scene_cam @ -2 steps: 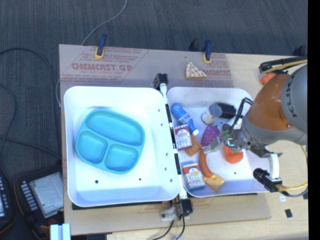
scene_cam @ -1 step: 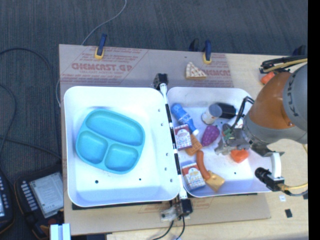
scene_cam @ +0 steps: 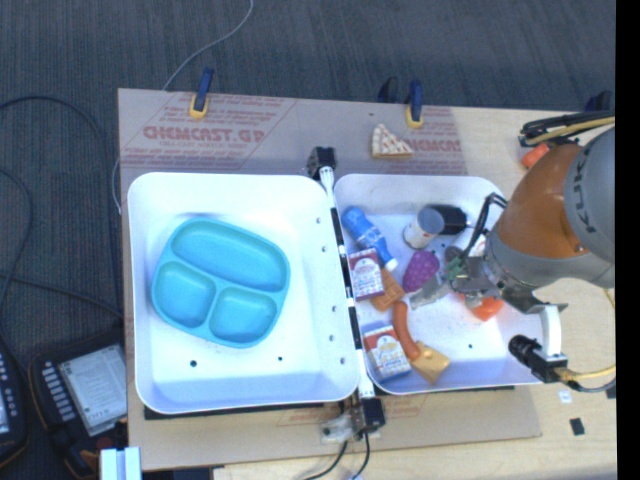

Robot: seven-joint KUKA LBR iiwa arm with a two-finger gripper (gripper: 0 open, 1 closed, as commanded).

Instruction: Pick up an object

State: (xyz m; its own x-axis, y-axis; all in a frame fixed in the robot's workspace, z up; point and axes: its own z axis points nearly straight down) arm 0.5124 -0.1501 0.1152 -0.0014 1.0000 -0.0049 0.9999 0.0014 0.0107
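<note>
You're looking at a robotics lab or test cell here, no way this is someone's home: the desk [scene_cam: 470,128] is a bare wooden board held down with blue clamps [scene_cam: 203,90], sitting on dark grey office-type carpet [scene_cam: 420,28] with loose cables [scene_cam: 30,218] snaking around it. Two white bins [scene_cam: 230,388] sit side by side, one with a blue divided tray [scene_cam: 220,280] and the other full of toy food and small junk [scene_cam: 395,303]. The big grey and orange industrial arm [scene_cam: 555,218] on the right settles it.
</note>
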